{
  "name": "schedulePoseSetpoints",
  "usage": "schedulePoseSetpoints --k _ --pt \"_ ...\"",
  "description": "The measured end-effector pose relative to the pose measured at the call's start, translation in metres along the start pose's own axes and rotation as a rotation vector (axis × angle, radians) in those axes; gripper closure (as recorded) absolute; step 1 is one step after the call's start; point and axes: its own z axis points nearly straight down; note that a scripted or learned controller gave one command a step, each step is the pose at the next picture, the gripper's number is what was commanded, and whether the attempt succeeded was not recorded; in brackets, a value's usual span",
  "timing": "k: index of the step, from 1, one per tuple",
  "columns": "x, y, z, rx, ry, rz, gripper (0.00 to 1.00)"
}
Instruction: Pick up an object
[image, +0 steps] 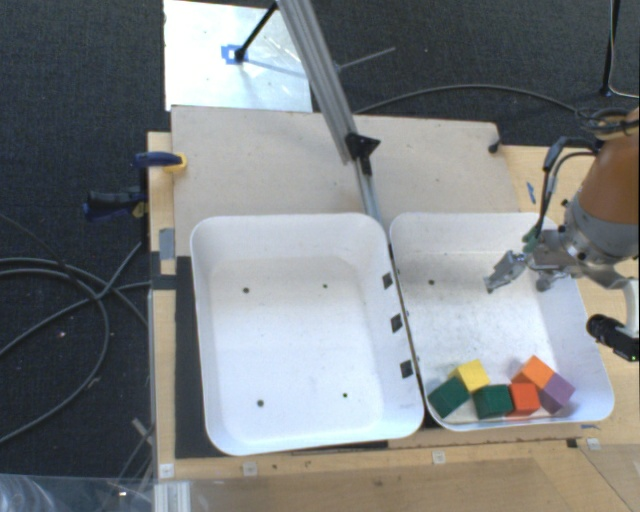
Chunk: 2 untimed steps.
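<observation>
Several coloured blocks lie bunched along the near edge of the right bin (470, 240): a yellow block (471, 376), a green block (450, 397), a dark green block (492, 401), a red block (524, 397), an orange block (538, 371) and a purple block (557, 392). My gripper (523, 276) hangs over the middle of the right bin, well behind the blocks. It is open, with nothing between its fingers. The arm reaches in from the right edge.
The left bin (215, 300) stands beside the right one, the two touching along a shared rim with black clips (396, 322). A slanted metal pole (330, 90) crosses the board behind the bins. Clamps (150, 160) sit at the bench's left edge.
</observation>
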Motion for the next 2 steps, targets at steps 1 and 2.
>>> schedulePoseSetpoints --k 1,2 --pt "0.007 -0.074 0.071 0.011 0.003 0.004 0.00" --pt "0.002 -0.039 0.114 0.001 -0.001 -0.002 0.00"
